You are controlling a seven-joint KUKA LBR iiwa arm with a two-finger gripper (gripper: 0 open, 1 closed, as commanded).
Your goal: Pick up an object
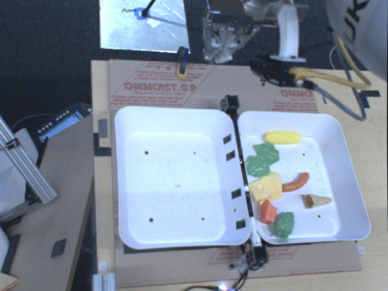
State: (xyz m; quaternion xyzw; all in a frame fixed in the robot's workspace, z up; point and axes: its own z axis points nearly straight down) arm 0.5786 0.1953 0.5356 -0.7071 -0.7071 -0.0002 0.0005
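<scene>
My gripper (pixel 225 44) hangs beyond the right bin's (pixel 348 162) far rim, its spread untellable; the corn cob (pixel 282 137) lies crosswise just inside that rim.

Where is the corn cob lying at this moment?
The corn cob lies in the right bin, near its far edge, just above the green leafy piece.

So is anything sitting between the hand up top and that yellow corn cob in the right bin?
Nothing visible does. The hand hangs above the bench's far edge; the yellow corn cob lies uncovered by the bin's far wall.
</scene>
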